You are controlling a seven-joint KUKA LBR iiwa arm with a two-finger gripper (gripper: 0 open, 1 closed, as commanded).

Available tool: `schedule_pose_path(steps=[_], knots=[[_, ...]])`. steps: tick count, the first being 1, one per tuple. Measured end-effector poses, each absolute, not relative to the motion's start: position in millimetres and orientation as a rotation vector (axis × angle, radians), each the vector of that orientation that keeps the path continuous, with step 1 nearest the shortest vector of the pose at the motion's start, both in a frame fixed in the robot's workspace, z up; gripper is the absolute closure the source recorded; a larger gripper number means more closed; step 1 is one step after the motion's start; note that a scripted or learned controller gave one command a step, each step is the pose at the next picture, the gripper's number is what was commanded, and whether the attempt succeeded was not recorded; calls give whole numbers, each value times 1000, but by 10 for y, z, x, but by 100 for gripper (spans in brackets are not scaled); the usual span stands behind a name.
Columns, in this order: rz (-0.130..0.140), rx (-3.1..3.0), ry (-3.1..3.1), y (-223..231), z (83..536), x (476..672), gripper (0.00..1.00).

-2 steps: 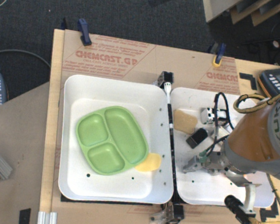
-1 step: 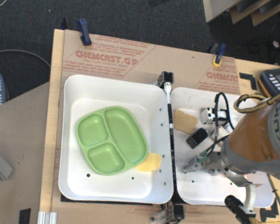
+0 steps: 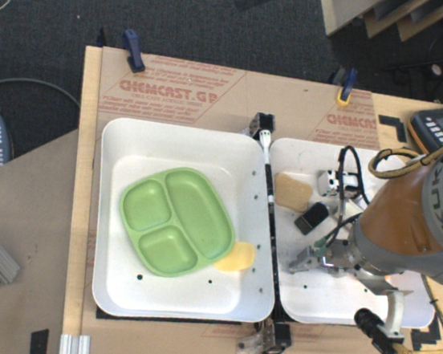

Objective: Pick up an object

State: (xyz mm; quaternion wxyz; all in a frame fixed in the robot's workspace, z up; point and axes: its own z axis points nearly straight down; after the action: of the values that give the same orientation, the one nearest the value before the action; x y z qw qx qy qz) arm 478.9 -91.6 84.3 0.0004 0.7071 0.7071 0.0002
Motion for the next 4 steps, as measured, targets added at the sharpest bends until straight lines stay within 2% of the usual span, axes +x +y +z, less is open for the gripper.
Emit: schedule_pose_path(steps=[1, 2, 3, 4], knots=[[2, 2219, 2216, -922, 951, 4794, 100], [12, 2208, 2227, -270, 1898, 4809, 100], [1, 2218, 2222, -313, 1948, 4798, 100], [13, 2210, 2225, 149, 2776, 4808, 100]])
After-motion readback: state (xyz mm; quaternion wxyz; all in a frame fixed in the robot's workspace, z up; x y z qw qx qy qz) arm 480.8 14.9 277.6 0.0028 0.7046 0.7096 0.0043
